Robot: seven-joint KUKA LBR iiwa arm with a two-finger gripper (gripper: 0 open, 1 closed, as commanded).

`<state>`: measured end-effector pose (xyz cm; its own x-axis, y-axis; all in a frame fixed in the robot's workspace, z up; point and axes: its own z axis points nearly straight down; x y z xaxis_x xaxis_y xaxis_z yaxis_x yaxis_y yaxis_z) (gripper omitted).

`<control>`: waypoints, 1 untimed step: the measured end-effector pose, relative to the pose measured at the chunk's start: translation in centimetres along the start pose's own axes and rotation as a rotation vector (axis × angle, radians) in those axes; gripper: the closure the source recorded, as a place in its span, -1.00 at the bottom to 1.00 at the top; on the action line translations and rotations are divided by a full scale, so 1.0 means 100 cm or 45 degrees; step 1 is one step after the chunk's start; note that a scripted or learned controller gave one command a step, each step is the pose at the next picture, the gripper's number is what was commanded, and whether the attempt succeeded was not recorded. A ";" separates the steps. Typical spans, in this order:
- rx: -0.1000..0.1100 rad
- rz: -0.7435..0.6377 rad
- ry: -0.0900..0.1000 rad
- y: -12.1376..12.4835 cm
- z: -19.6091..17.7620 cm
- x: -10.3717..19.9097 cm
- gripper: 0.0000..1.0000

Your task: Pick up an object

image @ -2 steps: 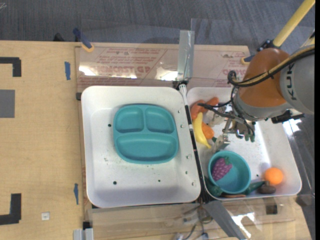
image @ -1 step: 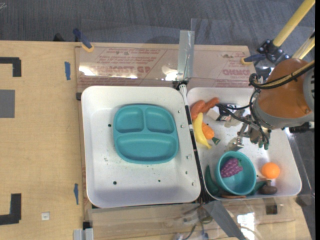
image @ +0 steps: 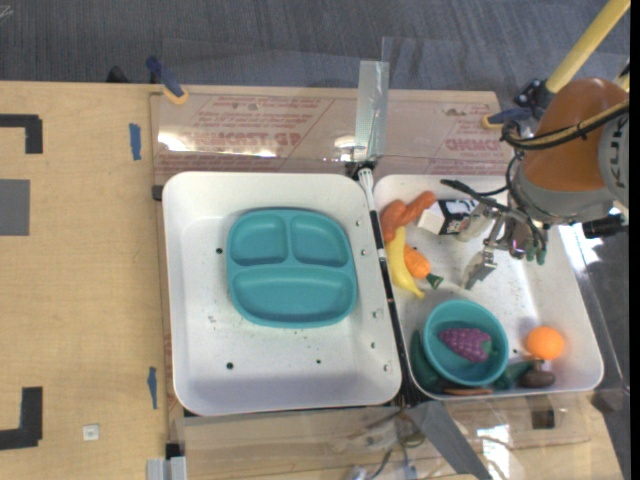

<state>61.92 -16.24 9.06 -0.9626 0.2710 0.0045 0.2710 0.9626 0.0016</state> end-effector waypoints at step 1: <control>0.017 0.022 0.004 0.056 -0.001 0.009 -1.00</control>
